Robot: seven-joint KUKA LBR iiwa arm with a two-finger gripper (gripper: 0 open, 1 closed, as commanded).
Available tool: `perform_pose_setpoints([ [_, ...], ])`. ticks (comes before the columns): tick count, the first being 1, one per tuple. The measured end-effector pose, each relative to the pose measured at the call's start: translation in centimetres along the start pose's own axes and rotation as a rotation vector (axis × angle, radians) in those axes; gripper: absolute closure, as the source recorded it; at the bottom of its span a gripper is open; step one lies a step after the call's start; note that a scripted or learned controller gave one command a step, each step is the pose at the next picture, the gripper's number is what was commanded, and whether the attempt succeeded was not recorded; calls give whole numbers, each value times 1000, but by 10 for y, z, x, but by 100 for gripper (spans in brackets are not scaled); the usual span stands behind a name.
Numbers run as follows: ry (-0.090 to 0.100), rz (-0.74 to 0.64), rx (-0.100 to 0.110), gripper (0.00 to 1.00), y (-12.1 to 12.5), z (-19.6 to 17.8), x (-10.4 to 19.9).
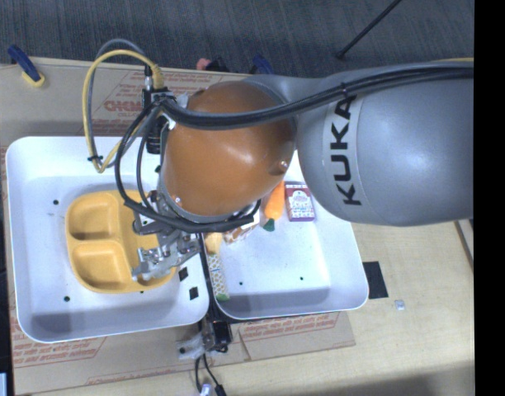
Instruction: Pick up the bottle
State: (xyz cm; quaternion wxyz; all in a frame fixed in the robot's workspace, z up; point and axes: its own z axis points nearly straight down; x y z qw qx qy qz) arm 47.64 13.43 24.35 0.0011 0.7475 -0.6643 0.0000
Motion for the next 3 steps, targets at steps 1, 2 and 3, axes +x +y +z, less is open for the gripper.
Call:
perform_pose_setpoints([
  [1, -2, -348, 1, 100, -5, 16, -46],
  [2, -1, -350, 0, 100, -5, 6, -46],
  [3, -2, -352, -1, 100, -5, -4, -47],
])
